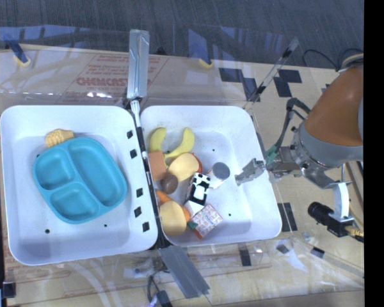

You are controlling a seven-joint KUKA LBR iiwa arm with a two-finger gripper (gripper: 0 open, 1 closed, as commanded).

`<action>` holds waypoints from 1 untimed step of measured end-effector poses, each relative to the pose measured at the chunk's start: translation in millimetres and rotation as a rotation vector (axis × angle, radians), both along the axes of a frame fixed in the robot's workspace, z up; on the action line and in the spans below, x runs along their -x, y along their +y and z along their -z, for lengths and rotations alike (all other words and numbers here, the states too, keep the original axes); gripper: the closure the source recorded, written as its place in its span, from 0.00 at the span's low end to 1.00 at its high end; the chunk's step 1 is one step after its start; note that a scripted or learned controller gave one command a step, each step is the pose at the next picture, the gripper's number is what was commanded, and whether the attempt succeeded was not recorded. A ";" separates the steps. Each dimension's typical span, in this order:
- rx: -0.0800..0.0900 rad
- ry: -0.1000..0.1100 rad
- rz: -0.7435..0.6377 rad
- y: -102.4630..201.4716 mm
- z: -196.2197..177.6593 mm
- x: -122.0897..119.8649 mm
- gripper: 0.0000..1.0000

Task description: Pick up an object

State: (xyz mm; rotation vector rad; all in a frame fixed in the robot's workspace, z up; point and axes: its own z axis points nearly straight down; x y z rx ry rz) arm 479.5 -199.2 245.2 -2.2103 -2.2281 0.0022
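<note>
My gripper [246, 173] hangs over the right side of the right bin [233, 130], just inside its right wall, with nothing seen in it. A small grey round cap [220, 170] lies just to its left. Further left is a pile: a yellow banana [178, 147], a pale yellow fruit [182, 167], an orange block [156, 166], a brown item [169, 183], a black-and-white object [199, 187], a yellow round fruit [172, 217] and a patterned packet [207, 220].
The left bin [19, 146] holds a blue divided plate [79, 178] with a yellow corn-like piece [59, 136] at its far left corner. A grey metal strip [138, 62] stands behind the seam between the bins.
</note>
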 end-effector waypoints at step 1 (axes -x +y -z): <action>-0.002 0.004 -0.154 35.4 83.6 -22.7 0.00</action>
